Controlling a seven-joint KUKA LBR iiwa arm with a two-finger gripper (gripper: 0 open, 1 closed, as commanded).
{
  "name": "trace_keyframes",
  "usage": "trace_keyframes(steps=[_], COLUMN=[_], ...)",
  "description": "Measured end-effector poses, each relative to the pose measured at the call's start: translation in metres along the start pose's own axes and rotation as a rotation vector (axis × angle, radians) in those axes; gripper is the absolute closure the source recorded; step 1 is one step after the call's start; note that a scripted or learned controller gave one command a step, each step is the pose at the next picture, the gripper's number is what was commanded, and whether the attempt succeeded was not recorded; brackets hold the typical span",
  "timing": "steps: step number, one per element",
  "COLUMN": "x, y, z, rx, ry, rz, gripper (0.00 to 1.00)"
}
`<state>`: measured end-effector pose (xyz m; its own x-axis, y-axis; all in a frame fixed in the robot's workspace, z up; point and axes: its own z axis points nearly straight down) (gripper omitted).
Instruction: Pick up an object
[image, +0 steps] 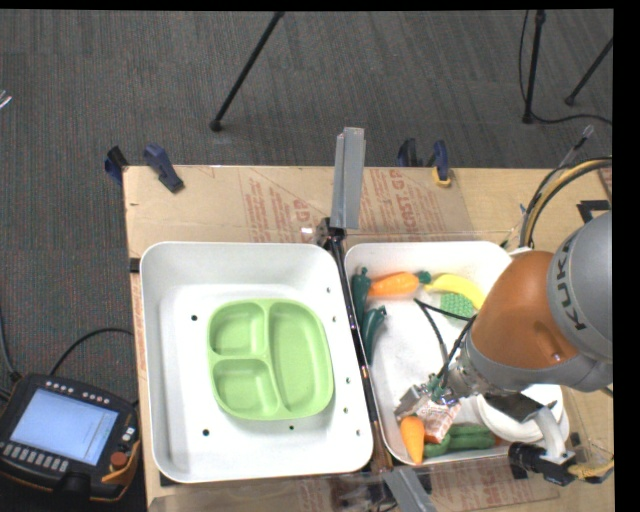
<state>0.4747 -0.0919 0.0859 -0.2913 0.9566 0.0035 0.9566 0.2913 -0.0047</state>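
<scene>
A cardboard sheet (250, 205) covered the bench, held by blue clamps (160, 168) at its far edge. A grey upright post (348, 180) stood behind the bins. A teach pendant (65, 432) with a lit screen lay on the grey carpet (100, 90) at the left. Black tripod legs (245, 70) stood beyond.

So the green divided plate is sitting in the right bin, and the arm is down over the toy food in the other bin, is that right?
Not quite. The camera view shows the green divided plate in the left bin, not the right one. The rest holds: the arm is down over the toy food in the other bin, the right bin, near a carrot at its front edge.
</scene>
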Motion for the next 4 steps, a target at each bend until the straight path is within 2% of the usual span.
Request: trace_keyframes(steps=[1,2,3,4], x=[-0.0016,-0.0016,-0.0020,-0.0020], y=[0.0037,0.0033,0.0037,0.0035], z=[-0.0105,-0.0101,-0.0189,-0.0187], rx=[-0.011,-0.010,-0.010,-0.009], ry=[-0.004,-0.004,-0.002,-0.002], rz=[0.003,0.004,0.004,0.005], gripper=[1.00,0.00,1.00,0.00])
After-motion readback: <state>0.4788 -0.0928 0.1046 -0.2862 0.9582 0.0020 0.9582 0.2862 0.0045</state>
